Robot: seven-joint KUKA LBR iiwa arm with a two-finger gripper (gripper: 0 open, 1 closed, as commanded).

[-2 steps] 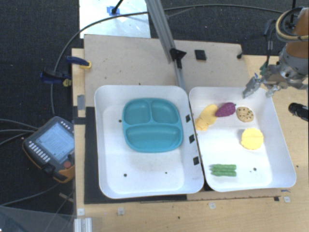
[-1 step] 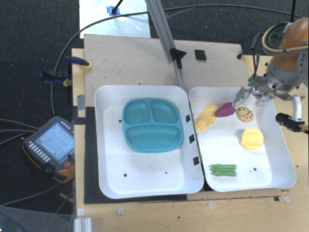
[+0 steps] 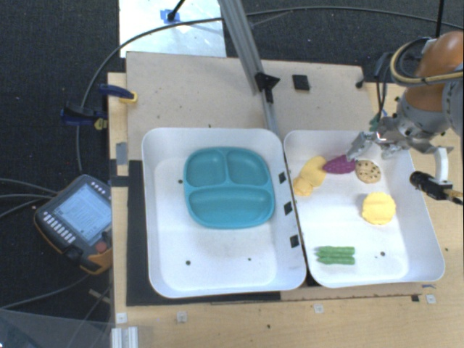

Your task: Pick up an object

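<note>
Arm from the right, hand (image 3: 360, 146) low, angled leftward

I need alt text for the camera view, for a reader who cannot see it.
The gripper reaches from the right to a purple item in the right bin, which also holds a cookie, two yellow items and green beans. The left bin holds a teal divided plate.

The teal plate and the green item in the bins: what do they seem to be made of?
The teal plate looks like moulded plastic with a smooth matte finish: one even colour, rounded corners, and three compartments with soft raised dividers. The green item is probably a plastic or rubber toy vegetable, perhaps beans: it has uniform bright colour and ridged, parallel strands. At this picture size, its exact material stays uncertain.
</note>
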